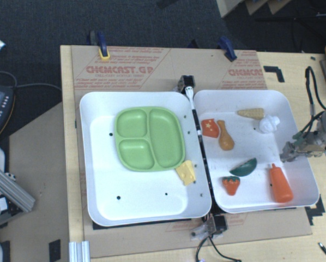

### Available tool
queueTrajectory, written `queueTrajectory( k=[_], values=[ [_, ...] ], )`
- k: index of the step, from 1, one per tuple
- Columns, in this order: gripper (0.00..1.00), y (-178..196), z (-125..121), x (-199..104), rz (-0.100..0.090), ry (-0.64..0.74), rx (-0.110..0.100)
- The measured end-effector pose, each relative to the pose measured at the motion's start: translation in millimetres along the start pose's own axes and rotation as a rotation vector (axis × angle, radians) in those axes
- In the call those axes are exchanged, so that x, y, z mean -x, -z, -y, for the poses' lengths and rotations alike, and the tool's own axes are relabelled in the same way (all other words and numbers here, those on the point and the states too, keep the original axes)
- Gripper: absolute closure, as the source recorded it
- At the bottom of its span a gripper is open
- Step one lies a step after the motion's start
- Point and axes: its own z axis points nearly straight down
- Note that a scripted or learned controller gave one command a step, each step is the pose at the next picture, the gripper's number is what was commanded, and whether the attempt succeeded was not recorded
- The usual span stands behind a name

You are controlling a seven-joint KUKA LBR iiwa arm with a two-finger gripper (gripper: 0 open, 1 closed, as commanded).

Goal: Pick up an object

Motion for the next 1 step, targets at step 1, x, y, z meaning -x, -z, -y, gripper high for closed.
queueTrajectory(
  k=[1],
  values=[
    [1.00, 46.5, -7.7, -4.5, 0.000, 0.001, 0.002]
  ],
)
